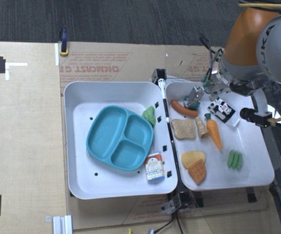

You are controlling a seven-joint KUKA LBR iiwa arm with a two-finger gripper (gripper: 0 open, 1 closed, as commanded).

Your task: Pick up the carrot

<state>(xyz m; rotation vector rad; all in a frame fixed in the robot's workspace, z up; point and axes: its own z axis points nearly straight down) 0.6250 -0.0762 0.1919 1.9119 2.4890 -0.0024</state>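
Camera view: The carrot (214, 133) is located in the right bin (257, 179), near its centre, lying flat beside the bread slice (183, 129) with its taper directed toward the near edge. The pincer (196, 97) is positioned near the bin's far-left corner, above the sausage (183, 109); whether it is open or closed cannot be told. The carrot is judged light, rigid and smooth. A grip across the thick upper end is recommended.
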